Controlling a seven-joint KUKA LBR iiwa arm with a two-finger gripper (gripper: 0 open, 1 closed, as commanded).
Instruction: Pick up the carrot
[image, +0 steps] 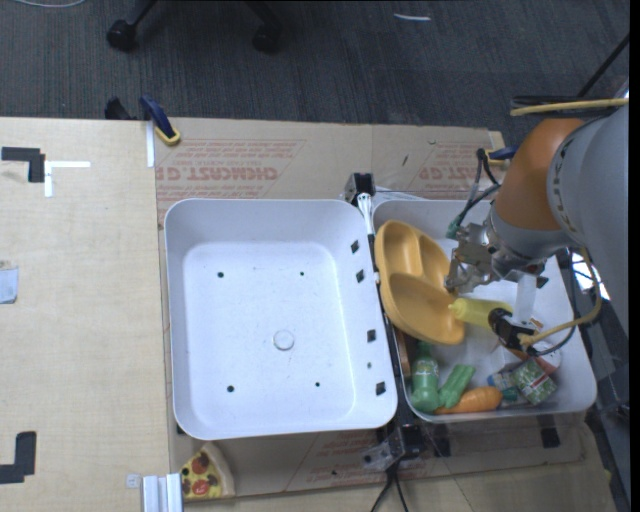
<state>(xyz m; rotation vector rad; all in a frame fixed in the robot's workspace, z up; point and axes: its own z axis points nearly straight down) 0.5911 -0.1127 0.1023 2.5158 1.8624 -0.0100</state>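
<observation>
Looking down from the camera view: carrot (472, 400) lying flat at the near edge of the right bin (575, 392); long axis running roughly left-right across the view, orange body on the right, tilted slightly up at that end; can't really tell which end is the tip. Tucked right against a green toy vegetable (452, 384) on its left, with a green bottle-like thing (425, 383) just past that; crinkly wrapped packet (527, 380) just beside it on the right. Two yellow bowls (418, 283) stacked and tipped against the bin's left wall, a yellow banana-ish piece (477, 313) poking out from under them. Gripper (466, 272) parked over the bowls' rim, well apart from the carrot; can't tell its state from here. Left bin (200, 300) with a small round disc (284, 341) in the middle.
</observation>
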